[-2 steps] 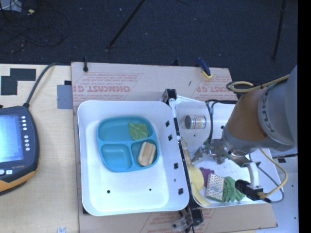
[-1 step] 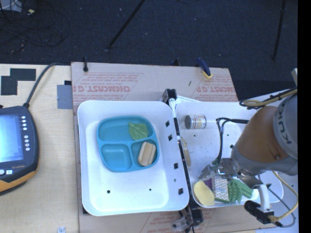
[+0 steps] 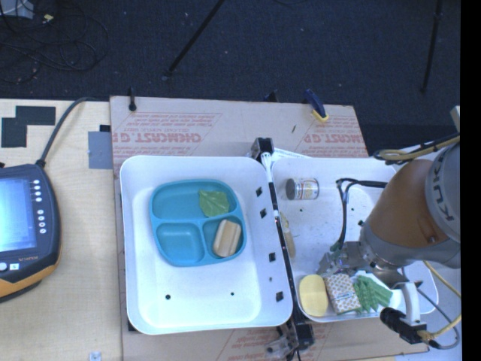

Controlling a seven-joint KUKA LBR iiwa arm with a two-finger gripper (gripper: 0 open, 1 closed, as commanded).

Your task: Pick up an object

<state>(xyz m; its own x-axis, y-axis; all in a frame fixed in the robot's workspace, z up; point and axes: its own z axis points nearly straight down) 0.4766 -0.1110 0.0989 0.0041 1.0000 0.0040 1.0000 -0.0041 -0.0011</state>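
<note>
While the grey arm [image 3: 409, 209] hung over the lower right of the frame, the task looked to be in its reaching step, with nothing visibly lifted. Two white bins lay side by side: the left bin [image 3: 131, 277] in the centre and the right bin [image 3: 316, 216] beside it, under the arm. One arm was present. One teach pendant [image 3: 22, 224] sat at the left edge of the frame.

One blue divided plate [image 3: 174, 201] lay in the left bin, with three compartments; it held one tan bread-like piece [image 3: 227, 237] in its lower right compartment and one green leaf-like piece [image 3: 215, 201] in its upper right one.

The gripper [image 3: 338, 260] sat low in the right bin, just above a row of three things at the bin's lower edge: one yellow oval piece [image 3: 314, 295], one speckled cracker-like block [image 3: 343, 292] and one green leafy toy [image 3: 370, 292]. One small jar [image 3: 303, 189] lay on its side well apart, in the bin's upper part. Whether the gripper was released or clenched could not be told, as the wrist hid it, and no object was seen in its hold.

The likeliest target was the cracker-like block, nearest the gripper. The next move probably called for a descent onto a single item, since the three sat closely together and a neighbour could be nudged
</note>
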